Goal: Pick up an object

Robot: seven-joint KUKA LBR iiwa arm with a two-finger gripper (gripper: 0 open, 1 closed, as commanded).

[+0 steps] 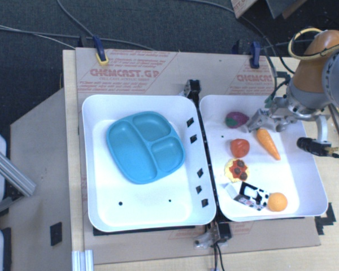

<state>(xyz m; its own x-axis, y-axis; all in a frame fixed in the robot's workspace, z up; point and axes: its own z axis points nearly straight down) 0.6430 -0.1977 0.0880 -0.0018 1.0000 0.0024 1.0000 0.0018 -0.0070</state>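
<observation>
The right bin holds several toy foods. A purple piece lies at its far left, with a red tomato just below it. An orange carrot lies slanted in the middle. Nearer the front are a small yellow and red piece, a black and white object and an orange ball. My gripper hangs low over the far part of this bin, between the purple piece and the top end of the carrot. Nothing is visibly lifted off the bin floor.
The left bin holds a blue divided plate. A black divider with clips runs between the bins. The grey arm comes in over the right bin's far right corner. Cables cross the dark floor behind the bench.
</observation>
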